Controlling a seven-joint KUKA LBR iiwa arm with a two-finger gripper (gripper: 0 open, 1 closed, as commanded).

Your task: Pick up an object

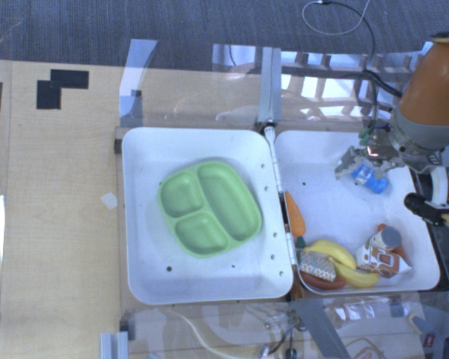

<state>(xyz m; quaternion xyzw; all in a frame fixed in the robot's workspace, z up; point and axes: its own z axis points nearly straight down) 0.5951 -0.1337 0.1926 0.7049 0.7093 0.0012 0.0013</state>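
Note:
A small blue object (374, 180) lies in the back right of the right bin (322, 200). My gripper (367, 164) hangs right over it, open, with one grey finger (345, 164) to the object's left and the other to its right. The blue object sits just below and between the fingertips, and nothing shows it lifted off the bin floor. The arm's orange band (432, 81) rises above the wrist at the right edge.
Along the right bin's front lie an orange carrot (294, 214), a yellow banana (346, 261), a brown bun-like toy (318, 268) and a small carton (382, 254). A green divided plate (209, 208) rests in the left bin (146, 275).

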